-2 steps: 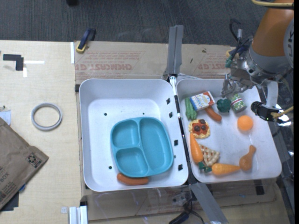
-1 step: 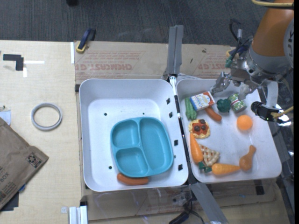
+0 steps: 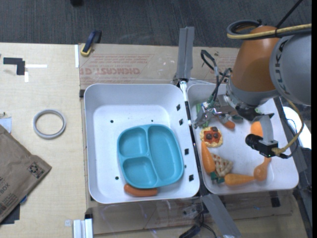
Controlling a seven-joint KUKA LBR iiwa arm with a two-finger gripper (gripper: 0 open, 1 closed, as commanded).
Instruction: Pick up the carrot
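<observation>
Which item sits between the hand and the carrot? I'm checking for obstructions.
In the camera view, the toy pizza slice lies between the hand and the carrot.

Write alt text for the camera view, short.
A grey and orange arm reaches from the right over the right bin, which holds toy food including a carrot near its front edge. The left bin holds a blue divided plate and a sausage in front of it.
</observation>
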